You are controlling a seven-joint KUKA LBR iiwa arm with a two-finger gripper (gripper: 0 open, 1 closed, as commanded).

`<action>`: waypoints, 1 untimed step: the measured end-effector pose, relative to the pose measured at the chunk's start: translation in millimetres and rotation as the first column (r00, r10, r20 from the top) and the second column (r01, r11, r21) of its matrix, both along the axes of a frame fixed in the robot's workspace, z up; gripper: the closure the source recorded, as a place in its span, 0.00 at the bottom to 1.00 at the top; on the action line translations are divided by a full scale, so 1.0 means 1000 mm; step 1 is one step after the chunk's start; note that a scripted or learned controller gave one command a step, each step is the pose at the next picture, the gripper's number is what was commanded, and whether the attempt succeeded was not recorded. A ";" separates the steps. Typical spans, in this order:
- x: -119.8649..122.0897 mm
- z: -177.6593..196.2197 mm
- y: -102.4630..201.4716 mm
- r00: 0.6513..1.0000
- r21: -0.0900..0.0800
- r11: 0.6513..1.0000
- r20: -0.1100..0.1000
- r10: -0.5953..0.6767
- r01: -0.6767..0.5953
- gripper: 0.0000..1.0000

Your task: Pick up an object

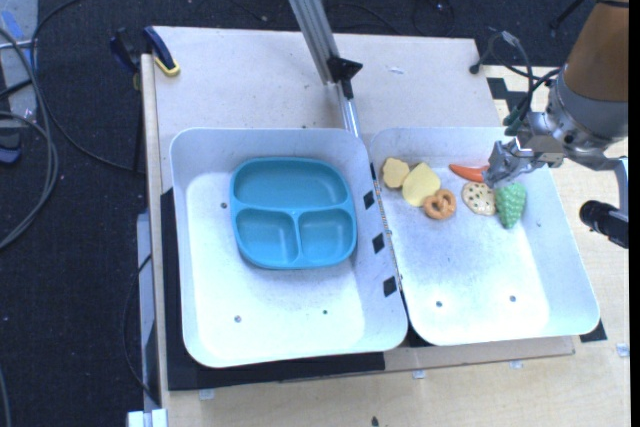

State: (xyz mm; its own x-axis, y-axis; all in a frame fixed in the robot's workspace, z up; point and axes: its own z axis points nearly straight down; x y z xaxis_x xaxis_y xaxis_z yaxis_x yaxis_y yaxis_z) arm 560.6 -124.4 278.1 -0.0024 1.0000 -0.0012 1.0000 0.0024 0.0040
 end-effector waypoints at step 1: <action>-0.006 -0.017 0.052 1.000 0.002 1.000 -0.006 0.004 -0.004 1.00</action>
State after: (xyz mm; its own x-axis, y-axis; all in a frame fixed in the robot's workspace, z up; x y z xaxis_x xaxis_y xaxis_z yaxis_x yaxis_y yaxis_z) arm 554.7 -72.3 261.2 -0.0068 1.0000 0.0013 1.0000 0.0068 -0.0020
